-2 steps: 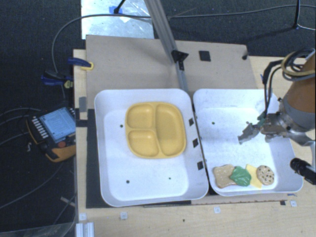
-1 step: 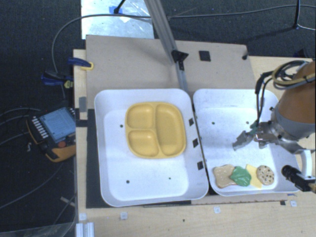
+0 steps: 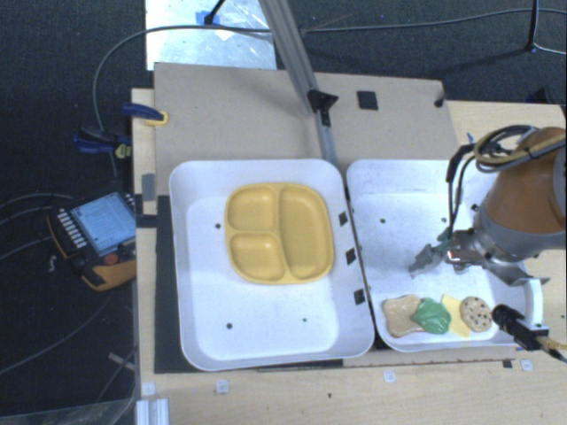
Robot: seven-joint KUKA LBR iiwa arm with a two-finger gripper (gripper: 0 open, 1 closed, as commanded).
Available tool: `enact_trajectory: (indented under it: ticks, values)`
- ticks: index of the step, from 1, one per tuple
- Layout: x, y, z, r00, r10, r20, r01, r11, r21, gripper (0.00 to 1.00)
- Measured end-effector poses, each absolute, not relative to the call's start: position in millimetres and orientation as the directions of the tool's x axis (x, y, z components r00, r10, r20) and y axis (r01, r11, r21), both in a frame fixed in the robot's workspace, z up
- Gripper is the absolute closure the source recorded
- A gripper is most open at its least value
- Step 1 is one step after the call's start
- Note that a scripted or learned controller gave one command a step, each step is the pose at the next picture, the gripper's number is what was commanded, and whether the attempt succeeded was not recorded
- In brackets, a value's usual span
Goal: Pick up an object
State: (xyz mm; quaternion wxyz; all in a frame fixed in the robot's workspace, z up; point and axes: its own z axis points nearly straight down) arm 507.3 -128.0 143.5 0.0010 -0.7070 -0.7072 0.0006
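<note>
Handset: a blue-screened device [image 3: 97, 224] with an orange underside lies off the left of the surface, among dark cables.
Clamps: blue and yellow clamps [image 3: 133, 113] sit at the upper left edge of the surface.
Surface: a tan board [image 3: 230, 109] carries both bins; a grey pole [image 3: 288, 42] slants up from its middle toward the top.
Left bin: a shallow white bin [image 3: 266, 326] holding one thing.
Plate: a yellow divided plate [image 3: 279, 233] with three sections lies flat in the upper middle of the left bin, nothing on it.
Right bin: a white bin [image 3: 390, 193] just beside the left one, their rims touching along the middle.
Objects: four small pieces sit in a row along the near edge of the right bin. From the left: a tan bread-like piece [image 3: 400, 315], a green leaf-like piece [image 3: 433, 316] overlapping it, a yellow piece [image 3: 455, 312] and a round cookie [image 3: 476, 313].
Arm: the grey arm with its orange band [image 3: 527, 193] reaches in from the right, over the right bin.
Hand: the hand [image 3: 429, 258] points left above the bin floor, just above the row of pieces and apart from them; cannot tell how wide it stands, and nothing shows between its fingers.
</note>
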Motion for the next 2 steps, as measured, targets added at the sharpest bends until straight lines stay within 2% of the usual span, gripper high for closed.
enact_trajectory:
  ticks: [1, 2]
  values:
    - [508.7, -128, 157, -0.001, 1.000, -0.001, 1.000, 0.001, 0.003, 1.00]
    - [506.9, -138, 206, 0.000, 1.000, -0.002, 1.000, 0.000, 0.007, 1.00]
